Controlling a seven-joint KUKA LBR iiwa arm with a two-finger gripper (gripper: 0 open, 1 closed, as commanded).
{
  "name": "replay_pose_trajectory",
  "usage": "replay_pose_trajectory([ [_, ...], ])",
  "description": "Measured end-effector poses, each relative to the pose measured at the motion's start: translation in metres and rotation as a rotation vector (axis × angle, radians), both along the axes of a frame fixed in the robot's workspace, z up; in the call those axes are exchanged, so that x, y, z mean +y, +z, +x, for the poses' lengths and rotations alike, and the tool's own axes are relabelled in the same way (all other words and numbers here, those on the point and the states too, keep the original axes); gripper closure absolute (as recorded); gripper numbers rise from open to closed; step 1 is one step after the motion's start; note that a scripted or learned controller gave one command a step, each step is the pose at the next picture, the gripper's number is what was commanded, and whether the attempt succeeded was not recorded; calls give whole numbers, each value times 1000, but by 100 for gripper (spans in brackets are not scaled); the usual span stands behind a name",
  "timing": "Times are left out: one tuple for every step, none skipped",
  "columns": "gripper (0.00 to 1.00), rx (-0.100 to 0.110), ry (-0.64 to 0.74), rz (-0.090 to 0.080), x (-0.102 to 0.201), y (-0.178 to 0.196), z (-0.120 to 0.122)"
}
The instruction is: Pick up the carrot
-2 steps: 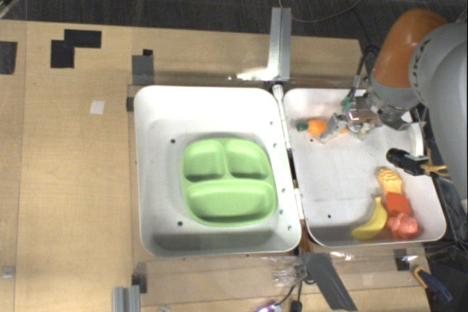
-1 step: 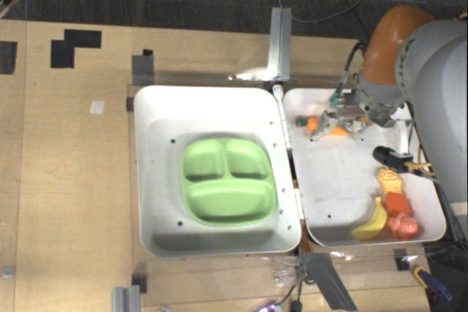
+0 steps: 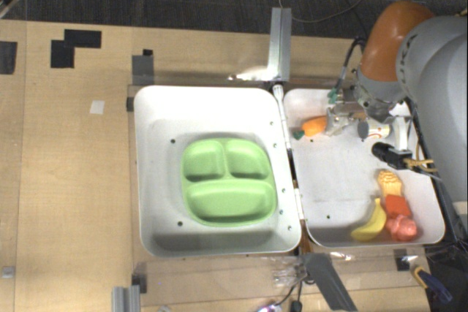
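The carrot is a small orange piece with a green tip pointing left. It lies in the upper left part of the right bin, near the bin's left wall. My gripper reaches down from the right and sits right at the carrot's right end, touching or almost touching it. The wrist hides the contact point, and I cannot tell whether the carrot is held.
In the right bin's lower right corner lie a yellow banana, an orange-yellow piece, a red piece and a pink one. The left bin holds a green divided plate.
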State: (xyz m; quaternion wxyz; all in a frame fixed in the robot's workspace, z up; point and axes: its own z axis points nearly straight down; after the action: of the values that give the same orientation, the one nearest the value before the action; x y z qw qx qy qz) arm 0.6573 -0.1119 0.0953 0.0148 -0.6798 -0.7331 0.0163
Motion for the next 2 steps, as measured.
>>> replay_pose_trajectory([
  [100,-30,48,5,-7,-8,9],
  [0,-47,49,3,-6,-8,12],
])
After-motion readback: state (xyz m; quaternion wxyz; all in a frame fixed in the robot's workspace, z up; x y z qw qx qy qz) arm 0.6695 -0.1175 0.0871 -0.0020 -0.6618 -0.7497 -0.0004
